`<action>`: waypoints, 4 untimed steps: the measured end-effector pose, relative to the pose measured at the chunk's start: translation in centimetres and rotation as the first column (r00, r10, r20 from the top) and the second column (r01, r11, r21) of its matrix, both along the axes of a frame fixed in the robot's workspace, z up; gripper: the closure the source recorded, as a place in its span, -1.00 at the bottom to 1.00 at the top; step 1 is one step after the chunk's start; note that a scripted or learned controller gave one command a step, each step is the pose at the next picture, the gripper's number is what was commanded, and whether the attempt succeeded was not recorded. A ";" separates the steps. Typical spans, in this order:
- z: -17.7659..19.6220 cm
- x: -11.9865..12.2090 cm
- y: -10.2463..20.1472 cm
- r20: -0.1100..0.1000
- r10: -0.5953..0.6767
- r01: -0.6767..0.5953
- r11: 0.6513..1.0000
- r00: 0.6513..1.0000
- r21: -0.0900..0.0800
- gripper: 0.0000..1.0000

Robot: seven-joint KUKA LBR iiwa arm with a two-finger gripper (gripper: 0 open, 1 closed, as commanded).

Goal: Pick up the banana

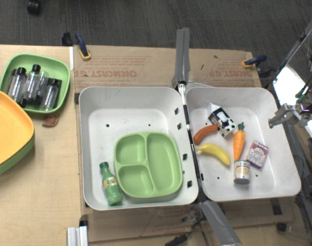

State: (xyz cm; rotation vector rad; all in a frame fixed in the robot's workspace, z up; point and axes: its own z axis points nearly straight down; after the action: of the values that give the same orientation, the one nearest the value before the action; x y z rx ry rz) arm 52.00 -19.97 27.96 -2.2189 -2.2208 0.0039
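My fingers [284, 116] hang at the right bin's [279, 186] edge, can't tell how wide. Banana [215, 152] sits beside the carrot [239, 142].

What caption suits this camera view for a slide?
A banana lies among toys in the right bin, untouched; the left bin holds a green tray.

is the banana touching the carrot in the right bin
Apart. The camera view shows a strip of white bin floor between the banana and the carrot, which lies to its right.
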 end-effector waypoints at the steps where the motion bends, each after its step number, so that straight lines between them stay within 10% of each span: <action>1: -12.6 -2.7 4.3 0.001 0.129 -0.129 0.992 0.992 0.001 -1.00; 2: -18.9 -2.1 8.9 0.001 0.316 -0.316 0.949 0.949 0.002 -1.00; 3: -18.0 -2.1 8.8 0.001 0.312 -0.312 0.950 0.950 0.002 1.00; 4: -8.9 1.6 13.1 0.002 0.243 -0.243 0.970 0.970 -0.001 1.00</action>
State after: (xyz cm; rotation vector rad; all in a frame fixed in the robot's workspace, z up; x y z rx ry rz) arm 53.62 -6.86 19.09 -1.9315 -2.4771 0.0031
